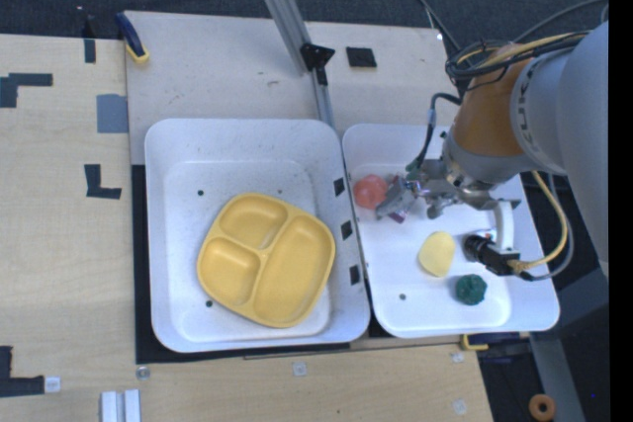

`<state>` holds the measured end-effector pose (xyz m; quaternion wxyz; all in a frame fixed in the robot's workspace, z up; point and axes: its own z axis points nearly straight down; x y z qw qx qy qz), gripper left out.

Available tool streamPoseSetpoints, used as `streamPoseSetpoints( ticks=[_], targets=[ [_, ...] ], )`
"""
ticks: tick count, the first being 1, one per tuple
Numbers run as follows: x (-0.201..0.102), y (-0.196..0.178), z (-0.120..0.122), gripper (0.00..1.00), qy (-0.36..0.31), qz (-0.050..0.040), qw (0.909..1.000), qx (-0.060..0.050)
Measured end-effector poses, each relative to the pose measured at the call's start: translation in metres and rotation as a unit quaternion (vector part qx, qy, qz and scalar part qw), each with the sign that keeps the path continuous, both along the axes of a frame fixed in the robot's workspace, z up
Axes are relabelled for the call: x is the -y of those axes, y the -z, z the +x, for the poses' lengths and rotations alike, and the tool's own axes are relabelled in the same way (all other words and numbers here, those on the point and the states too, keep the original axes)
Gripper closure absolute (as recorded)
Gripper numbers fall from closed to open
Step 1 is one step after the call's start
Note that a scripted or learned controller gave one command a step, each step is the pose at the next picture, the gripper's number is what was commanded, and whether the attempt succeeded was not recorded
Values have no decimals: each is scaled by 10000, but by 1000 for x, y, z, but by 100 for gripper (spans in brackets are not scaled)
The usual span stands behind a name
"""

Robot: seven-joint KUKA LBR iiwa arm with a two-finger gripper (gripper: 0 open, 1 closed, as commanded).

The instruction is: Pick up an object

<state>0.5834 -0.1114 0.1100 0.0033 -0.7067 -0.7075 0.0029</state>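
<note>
In the right bin (396,311) lie a small pink-red ball (370,191) at its left side, a pale yellow lump (436,254) in the middle and a dark green piece (470,289) near the front. My gripper (404,200) hangs low over the bin, right beside the pink-red ball, with its fingertips just to the ball's right. A purple bit shows at the fingertips. The grey arm with its orange band (490,119) comes in from the right.
The left bin (178,148) holds a yellow divided plate (265,258). A metal pole (282,0) slants across the back of the bench. Black cables loop around the wrist and over the right bin's right edge.
</note>
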Motion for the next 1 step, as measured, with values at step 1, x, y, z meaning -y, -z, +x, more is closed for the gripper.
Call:
streamPoseSetpoints(
  ticks=[1],
  targets=[
    [0,25,1,0,0,-12,10000,47]
  ],
)
